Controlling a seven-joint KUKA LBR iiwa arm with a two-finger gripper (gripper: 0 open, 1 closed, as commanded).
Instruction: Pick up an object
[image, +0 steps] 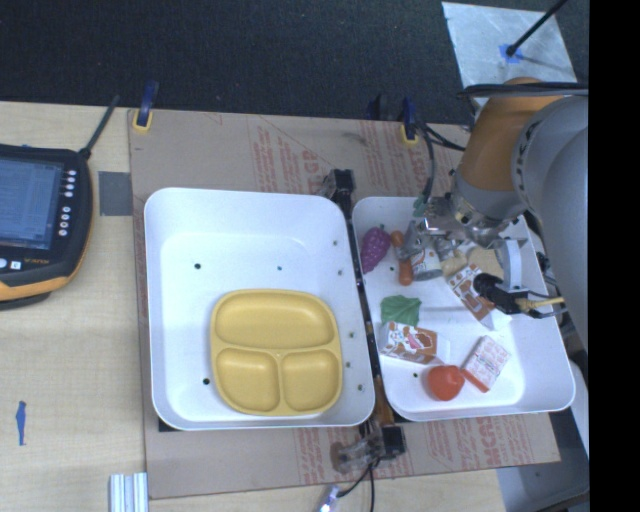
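Fingers of the gripper (418, 240) were lost among the metal of the wrist, so whether they were parted or closed could not be told; nothing was seen between them. Lowest in the right bin (545, 395) lay a red tomato (446, 382) beside a red-and-white packet (487, 362), with a printed snack packet (408, 342) and a green leaf piece (401, 307) just above. A yellow divided plate (277, 352) sat alone in the left bin (175, 250), probably kept apart from the pickable clutter. Higher up, a small orange piece (405, 268) lay directly below the gripper, seemingly the nearest candidate, with purple grapes (374, 246) to its left. The arm (510, 140) leaned in from the upper right, a pose that suited a downward reach.
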